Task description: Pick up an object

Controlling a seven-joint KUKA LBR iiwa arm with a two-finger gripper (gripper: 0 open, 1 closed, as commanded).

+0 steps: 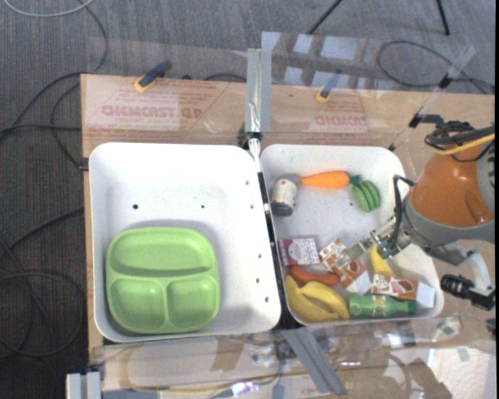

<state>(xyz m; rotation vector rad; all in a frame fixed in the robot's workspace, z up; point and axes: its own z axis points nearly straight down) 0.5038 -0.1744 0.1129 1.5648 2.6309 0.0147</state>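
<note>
From the overhead camera I worry the tool, low in the right bin among crowded packets and a banana, may snag two things or slip, the arm bent in from the right, grip state I cannot tell.

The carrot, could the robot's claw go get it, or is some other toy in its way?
Nothing visible blocks it. The carrot lies by itself near the far wall of the right bin, with bare white floor between it and the gripper. The little can sits off to its left, out of that path.
</note>
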